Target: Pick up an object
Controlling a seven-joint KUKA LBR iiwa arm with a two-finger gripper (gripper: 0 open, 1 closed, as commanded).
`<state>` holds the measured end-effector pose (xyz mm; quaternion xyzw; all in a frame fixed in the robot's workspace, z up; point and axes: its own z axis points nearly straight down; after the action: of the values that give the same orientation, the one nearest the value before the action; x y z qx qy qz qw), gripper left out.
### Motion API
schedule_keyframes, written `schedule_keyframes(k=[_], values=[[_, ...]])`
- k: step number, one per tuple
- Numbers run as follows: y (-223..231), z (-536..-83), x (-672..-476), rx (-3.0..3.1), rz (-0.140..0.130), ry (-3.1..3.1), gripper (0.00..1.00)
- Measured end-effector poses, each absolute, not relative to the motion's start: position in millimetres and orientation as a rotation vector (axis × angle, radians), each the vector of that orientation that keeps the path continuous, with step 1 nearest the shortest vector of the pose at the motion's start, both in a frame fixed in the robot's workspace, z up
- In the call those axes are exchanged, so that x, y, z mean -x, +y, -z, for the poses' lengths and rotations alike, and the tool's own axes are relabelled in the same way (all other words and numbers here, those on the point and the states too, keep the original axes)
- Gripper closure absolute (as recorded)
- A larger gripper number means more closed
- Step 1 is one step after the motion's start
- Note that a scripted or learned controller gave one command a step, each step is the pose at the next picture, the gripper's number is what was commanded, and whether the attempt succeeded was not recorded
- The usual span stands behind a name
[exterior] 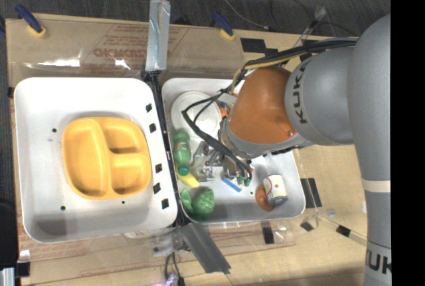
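- Two white bins sit side by side on my tabletop; the claw (214,165) hangs low in the right bin (292,202), under the arm's orange band (261,112).
- I cannot tell how the claw is set, since the wrist covers most of it.
- Just left of the claw lie a green bottle (182,153) and a yellow piece (189,180); a green round object (198,202) sits below-left.
- Right of it, a small blue item (232,184), then what looks like a brown-and-white cup (272,191).
- Far left, a yellow divided tray (106,157) rests in the left bin (40,99).
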<state>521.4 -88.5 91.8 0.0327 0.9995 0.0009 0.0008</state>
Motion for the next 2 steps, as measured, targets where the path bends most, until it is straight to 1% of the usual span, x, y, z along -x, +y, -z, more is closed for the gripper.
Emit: schedule_keyframes(k=[1,2], values=[[-41.8,-262.8,-624.3,-0.059,0.000,3.126,1.00],[-40.7,-268.9,-623.6,-0.050,0.002,3.133,1.00]])
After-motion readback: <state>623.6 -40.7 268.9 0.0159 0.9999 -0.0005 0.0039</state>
